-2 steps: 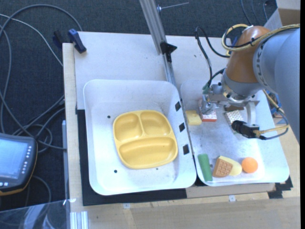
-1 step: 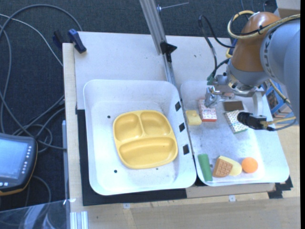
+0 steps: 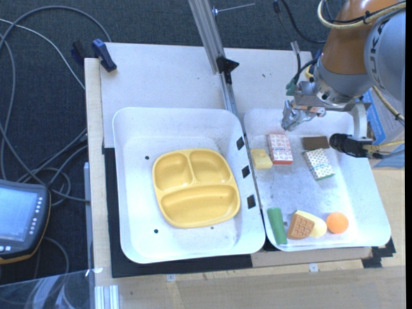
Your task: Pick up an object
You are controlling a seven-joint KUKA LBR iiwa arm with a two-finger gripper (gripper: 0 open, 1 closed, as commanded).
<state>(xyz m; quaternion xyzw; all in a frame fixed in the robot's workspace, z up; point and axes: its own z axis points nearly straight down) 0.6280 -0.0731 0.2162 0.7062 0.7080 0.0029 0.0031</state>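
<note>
Yellow plastic plate (image 3: 195, 188), glossy, three compartments, rounded corners, sits mid left bin (image 3: 129, 192). Right bin (image 3: 360, 192): red-white patterned box (image 3: 279, 148) and pale yellow block (image 3: 261, 158) near far-left corner; green-white patterned box (image 3: 319, 164) and flat brown piece (image 3: 315, 143) toward far-right side. Near edge: green cylinder (image 3: 276, 224), waffle-textured tan block (image 3: 305, 225), orange ball (image 3: 337, 223). Bin centre bare, open room there. Tool (image 3: 293, 118) over far edge of right bin, just beyond red-white box; grip state: cannot tell, nothing seen held.
</note>
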